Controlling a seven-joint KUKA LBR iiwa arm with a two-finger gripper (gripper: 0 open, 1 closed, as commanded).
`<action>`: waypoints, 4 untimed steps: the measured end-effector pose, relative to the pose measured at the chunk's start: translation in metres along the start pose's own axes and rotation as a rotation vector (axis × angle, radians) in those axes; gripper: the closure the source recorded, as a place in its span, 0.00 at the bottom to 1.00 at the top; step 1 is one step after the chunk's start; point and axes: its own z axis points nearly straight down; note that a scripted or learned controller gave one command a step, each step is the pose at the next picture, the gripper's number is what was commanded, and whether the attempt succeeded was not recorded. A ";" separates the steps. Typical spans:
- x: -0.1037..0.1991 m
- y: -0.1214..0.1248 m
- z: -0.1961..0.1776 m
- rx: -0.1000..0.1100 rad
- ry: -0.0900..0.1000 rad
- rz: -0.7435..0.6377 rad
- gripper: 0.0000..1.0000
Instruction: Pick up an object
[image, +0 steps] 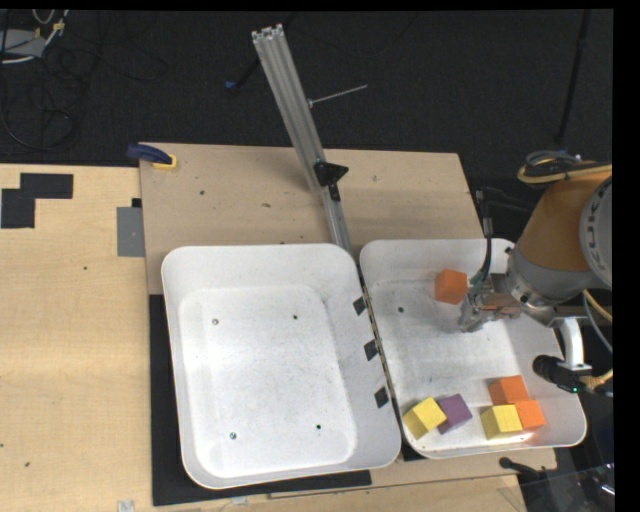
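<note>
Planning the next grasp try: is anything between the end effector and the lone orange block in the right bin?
Nothing visible. The end effector sits just right of and below the orange block, with bare right bin floor between them.

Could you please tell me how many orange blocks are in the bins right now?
3, all in the right bin: one orange block just left of the gripper, and two at the near right corner, one behind the other. The arm may hide more.

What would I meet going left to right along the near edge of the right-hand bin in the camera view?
Yellow block → purple block → second yellow block → orange block. Another orange block sits just behind that last pair.
</note>
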 end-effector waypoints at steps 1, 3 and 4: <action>-0.009 -0.004 -0.056 -0.007 -0.002 -0.005 1.00; 0.036 -0.017 -0.086 0.000 0.002 -0.011 1.00; 0.097 -0.031 -0.089 0.000 0.003 -0.012 1.00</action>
